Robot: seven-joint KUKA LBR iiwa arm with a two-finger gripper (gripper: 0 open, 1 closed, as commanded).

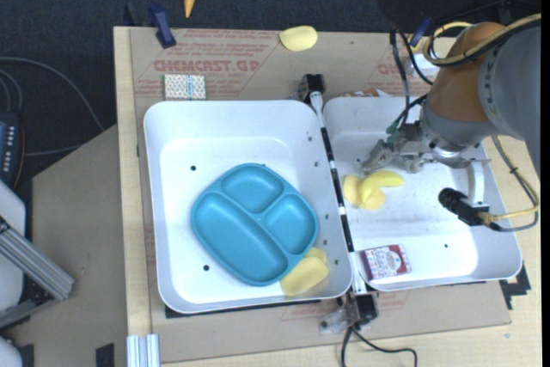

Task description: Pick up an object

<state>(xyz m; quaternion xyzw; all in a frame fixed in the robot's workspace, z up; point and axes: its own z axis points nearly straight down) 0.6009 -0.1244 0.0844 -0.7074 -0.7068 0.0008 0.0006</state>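
Observation:
My gripper (397, 161) hangs over the right bin (447, 258), in its upper left part. Just below and left of it a yellow banana-shaped toy (369, 188) lies on the bin floor, close to the gripper's tip; I cannot tell whether they touch. A red and white packet (384, 260) lies near the bin's front left corner. The grey arm with its orange band (464, 77) reaches in from the right.
The left bin (172, 142) holds a blue divided plate (253, 222) with a yellow lump (304, 273) at its lower right. Outside the bins, a yellow piece (298, 38), a small patterned packet (185, 86), a blue clip (161, 24) and an orange carrot toy (190, 0) lie at the back.

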